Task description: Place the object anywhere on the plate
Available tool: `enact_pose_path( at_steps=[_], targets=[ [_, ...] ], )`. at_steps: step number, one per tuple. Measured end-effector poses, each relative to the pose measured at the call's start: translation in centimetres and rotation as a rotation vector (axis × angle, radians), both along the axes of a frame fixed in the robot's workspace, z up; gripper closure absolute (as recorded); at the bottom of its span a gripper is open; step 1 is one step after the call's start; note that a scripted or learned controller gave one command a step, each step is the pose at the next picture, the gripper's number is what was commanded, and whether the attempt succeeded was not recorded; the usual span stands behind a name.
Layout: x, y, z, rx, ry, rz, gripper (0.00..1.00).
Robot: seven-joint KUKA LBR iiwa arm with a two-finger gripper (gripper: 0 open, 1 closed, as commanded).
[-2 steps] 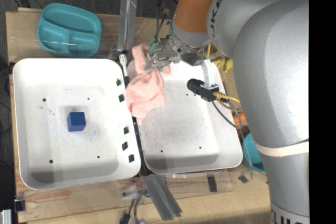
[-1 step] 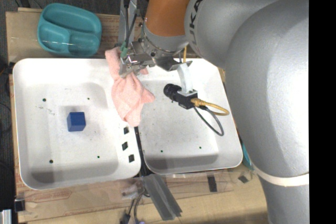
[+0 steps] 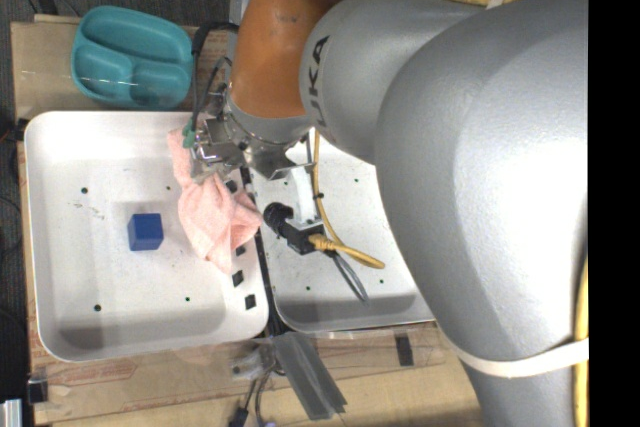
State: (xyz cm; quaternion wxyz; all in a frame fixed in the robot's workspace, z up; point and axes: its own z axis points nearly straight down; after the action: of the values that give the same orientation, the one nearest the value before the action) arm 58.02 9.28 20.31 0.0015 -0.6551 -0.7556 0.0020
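A pink cloth [image 3: 213,215] hangs bunched over the right side of the left bin [image 3: 60,215]; its top is pinched at my gripper [image 3: 207,151]. The gripper is shut on the cloth's upper end, and the rest of the cloth drapes down toward the bin's right wall. The teal divided plate [image 3: 132,55] lies on the bench beyond the left bin's far edge, up and left of the gripper. The orange wrist band [image 3: 275,45] and the grey arm hide most of the right bin.
A small blue cube [image 3: 146,231] rests on the left bin's floor, left of the cloth. A yellow cable and a black fitting [image 3: 300,240] hang over the right bin [image 3: 340,315]. The bench's wooden edge runs along the left.
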Motion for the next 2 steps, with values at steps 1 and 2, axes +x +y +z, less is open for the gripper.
enact_pose_path(
  at_steps=[1,2],
  targets=[
    [-0.4,6.3,-7.7,-0.001,-0.012,-0.333,1.0],
    [0.7,6.6,-2.9,-0.001,-0.002,-0.154,1.0]
  ],
)
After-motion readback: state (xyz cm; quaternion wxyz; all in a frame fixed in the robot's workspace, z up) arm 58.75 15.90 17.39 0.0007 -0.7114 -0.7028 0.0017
